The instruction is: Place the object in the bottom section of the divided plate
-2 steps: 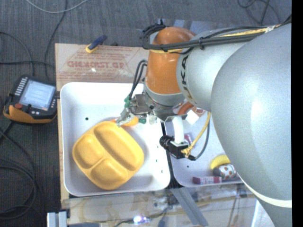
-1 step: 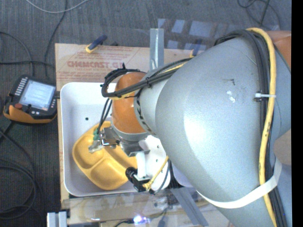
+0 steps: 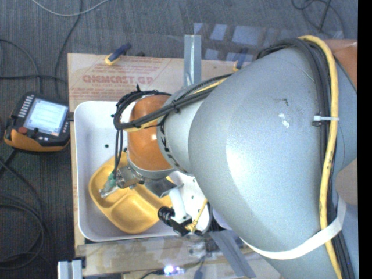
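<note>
1. Divided plate (image 3: 125, 205): yellow, lying in the white bin (image 3: 87, 127), toward the bin's near-left corner. Long axis slanted, from upper left to lower right. Raised ridges visible between compartments; which compartment counts as the bottom one cannot be settled, though the lobe nearest the bin's near wall seems likeliest.
2. Arm (image 3: 261, 156): grey, very large in the camera view, entering from the right of the plate and covering most of the bin's right half. Orange band (image 3: 145, 135) directly above the plate's far edge.
3. Claw (image 3: 113, 182): low over the plate's upper-left part, just below the orange band. Finger spread impossible to tell; wrist housing and cables in the way.
4. Object: nothing identifiable between the fingers or on the plate's bare surface; position cannot be told.
5. Key relation: near lobe of the plate lying down and right of the claw, along the plate's long axis.
6. Open room: bare bin floor left of and beyond the plate; bin's near wall close beside the plate's lower edge, little margin there.
7. Counter (image 3: 116, 74): brown board beyond the bin's far wall. Handheld pendant (image 3: 38, 121) on the floor, well left of the bin.
</note>
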### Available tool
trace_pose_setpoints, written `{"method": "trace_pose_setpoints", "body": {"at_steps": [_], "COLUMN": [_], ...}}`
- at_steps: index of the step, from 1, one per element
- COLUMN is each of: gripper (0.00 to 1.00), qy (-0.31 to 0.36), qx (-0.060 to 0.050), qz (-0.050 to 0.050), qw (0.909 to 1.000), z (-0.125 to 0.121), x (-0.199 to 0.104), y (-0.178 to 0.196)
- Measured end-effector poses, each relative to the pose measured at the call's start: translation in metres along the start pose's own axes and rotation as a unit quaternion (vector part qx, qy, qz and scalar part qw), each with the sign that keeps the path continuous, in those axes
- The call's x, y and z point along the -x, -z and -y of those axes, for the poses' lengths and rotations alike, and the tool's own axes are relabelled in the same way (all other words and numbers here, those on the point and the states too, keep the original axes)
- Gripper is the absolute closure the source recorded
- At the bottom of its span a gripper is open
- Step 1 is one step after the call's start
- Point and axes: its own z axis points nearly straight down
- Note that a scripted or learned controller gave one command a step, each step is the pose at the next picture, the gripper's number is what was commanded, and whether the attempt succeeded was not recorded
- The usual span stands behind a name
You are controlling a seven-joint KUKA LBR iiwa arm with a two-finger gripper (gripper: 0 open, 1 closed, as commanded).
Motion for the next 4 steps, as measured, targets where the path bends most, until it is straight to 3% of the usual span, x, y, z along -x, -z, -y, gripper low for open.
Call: {"method": "trace_pose_setpoints", "body": {"at_steps": [1, 2, 3, 4], "gripper": [0.00, 1.00, 1.00, 1.00], "qy": [-0.026, -0.025, -0.070, -0.041], "qx": [-0.011, -0.013, -0.013, -0.013], "qz": [-0.001, 0.000, -0.001, -0.001], "qw": [0.9996, 0.9996, 0.9975, 0.9991], "z": [0.032, 0.032, 0.027, 0.012], "x": [0.040, 0.039, 0.019, -0.021], "y": [0.166, 0.174, 0.127, 0.128]}}
